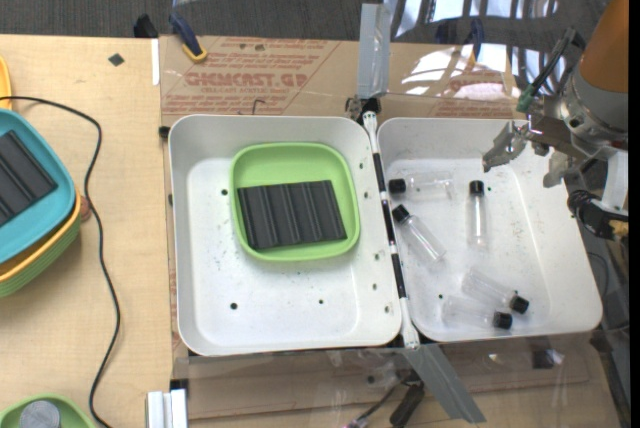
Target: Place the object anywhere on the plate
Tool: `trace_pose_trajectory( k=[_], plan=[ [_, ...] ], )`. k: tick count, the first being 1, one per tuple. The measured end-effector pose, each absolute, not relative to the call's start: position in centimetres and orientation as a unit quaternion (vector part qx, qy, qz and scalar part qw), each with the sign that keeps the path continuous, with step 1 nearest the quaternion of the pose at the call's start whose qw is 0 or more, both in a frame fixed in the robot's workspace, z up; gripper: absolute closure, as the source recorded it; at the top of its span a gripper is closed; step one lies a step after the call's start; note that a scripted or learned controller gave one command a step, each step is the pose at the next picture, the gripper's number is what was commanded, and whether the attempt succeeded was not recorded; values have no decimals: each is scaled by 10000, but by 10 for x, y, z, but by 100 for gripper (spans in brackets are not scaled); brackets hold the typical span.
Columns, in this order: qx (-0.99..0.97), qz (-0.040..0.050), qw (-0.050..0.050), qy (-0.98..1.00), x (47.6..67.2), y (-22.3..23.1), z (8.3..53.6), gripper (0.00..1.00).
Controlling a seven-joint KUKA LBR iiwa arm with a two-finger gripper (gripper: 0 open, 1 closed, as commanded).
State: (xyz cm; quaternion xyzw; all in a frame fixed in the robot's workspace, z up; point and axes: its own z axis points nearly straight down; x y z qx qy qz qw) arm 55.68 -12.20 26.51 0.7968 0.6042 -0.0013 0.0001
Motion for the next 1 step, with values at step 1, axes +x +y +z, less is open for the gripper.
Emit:
trace_pose_trajectory(
  k=[1],
  plan=[
    [8406, -20, -2, 5417, 566, -142, 330, 0]
  ],
)
